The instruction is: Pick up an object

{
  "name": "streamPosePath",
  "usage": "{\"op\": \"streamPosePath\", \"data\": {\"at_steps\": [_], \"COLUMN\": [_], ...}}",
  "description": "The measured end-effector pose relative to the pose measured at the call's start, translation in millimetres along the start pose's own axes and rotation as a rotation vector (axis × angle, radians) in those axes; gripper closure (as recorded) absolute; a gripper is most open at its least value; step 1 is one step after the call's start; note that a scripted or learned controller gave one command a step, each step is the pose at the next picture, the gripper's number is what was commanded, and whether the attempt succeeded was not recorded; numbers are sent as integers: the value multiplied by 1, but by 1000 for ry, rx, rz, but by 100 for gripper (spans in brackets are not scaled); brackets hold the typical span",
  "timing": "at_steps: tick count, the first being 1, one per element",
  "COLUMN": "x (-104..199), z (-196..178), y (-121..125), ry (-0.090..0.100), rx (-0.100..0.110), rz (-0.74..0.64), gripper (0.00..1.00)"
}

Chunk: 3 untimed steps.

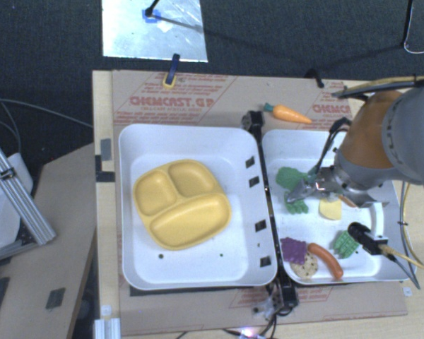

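My gripper (299, 191) is low in the right bin (381, 270), near its left wall. It sits right over a green leafy toy (290, 178), whose lower part pokes out just below the gripper tip. A pale yellow piece (331, 209) lies just right of the gripper. Farther toward the front are a small green toy (345, 244), a purple toy (292, 247), a speckled cookie (306, 266) and an orange-red sausage (326, 260).
The left bin (148, 136) holds a yellow divided plate (182, 203). A toy carrot (290, 114) lies on the cardboard behind the right bin. The grey arm with its orange band (381, 140) covers the right bin's back right part.
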State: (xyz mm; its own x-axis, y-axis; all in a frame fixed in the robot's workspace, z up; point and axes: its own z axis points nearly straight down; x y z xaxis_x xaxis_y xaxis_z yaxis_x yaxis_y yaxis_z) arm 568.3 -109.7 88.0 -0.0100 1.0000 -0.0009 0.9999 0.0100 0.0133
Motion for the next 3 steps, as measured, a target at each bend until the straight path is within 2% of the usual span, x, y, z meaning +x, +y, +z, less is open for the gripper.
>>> {"op": "streamPosePath", "data": {"at_steps": [1,2,3], "x": [-45,-75,-99], "z": [-1,-5,-4], "y": [-64,6,-69], "ry": [0,-4,-1], "rx": [5,3,9], "rz": [15,5,15], "gripper": [0,0,0]}}
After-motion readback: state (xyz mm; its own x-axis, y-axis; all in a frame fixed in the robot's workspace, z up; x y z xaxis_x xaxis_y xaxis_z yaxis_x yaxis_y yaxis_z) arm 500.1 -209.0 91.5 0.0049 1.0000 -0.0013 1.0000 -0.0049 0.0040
